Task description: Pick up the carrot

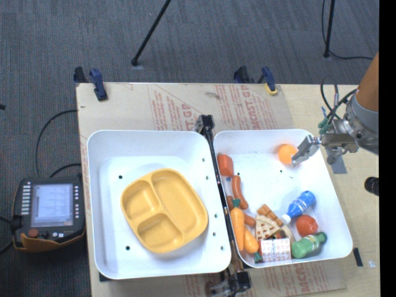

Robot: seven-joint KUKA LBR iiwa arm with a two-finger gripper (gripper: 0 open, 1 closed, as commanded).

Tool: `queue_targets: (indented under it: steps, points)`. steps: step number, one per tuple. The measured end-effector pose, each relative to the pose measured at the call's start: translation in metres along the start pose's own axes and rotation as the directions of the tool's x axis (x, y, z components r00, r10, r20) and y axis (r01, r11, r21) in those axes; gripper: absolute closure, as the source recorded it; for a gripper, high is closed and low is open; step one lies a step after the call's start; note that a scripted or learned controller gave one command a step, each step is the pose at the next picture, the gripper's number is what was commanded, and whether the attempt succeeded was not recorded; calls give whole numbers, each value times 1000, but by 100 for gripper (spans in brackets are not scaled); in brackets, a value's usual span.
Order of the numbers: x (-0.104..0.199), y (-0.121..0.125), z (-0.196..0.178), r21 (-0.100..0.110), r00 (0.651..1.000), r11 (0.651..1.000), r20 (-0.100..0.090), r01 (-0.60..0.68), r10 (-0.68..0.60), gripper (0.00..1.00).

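The carrot [237, 226] is a long orange piece lying along the left wall of the right bin [266, 138], near its front. My gripper [321, 156] hangs over the bin's far right edge, well away from the carrot. It is open, with one finger [304, 149] beside an orange ball [285, 154] and nothing between the fingers.
Around the carrot lie sausages [239, 194], a red piece [225, 164], a waffle-like toy [267, 223] and a small box [275, 249]. A blue bottle [302, 203], red tomato [306, 224] and green bottle [308, 245] sit at the front right. The left bin [108, 147] holds a yellow divided plate [164, 210].
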State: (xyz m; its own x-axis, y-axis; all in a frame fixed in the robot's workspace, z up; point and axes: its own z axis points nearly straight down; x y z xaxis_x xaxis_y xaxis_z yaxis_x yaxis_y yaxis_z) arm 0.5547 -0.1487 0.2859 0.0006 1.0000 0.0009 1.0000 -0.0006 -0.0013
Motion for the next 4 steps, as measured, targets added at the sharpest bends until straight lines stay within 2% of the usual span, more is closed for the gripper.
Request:
queue_targets:
  steps: [1, 2, 3, 4]
  points:
    - [-54, 73, 20, -1, 941, 941, 1, -339, 339, 0]
    - [-43, 80, 154, 3, 937, 937, 0, -351, 351, 0]
    - [-52, 90, 183, 2, 868, 868, -2, -497, 497, 0]
    - [-52, 90, 173, 2, 870, 870, -1, -493, 493, 100]
